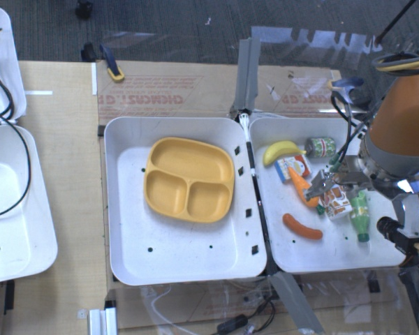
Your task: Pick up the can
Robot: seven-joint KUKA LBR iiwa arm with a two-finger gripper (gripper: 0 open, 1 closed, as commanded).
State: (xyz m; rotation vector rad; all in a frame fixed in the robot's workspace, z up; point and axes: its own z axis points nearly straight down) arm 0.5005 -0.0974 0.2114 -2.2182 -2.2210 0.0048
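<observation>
Green-and-white labelled, with a silvery end, the can lies on its side near the far wall of the right bin, its long axis running roughly left to right across the view; which end is the top is hard to tell. A banana lies just to its left. Nearer the onlooker, the gripper sits low over an orange carrot and a small carton, apart from the can; its opening cannot be judged. A yellow divided plate rests in the left bin.
</observation>
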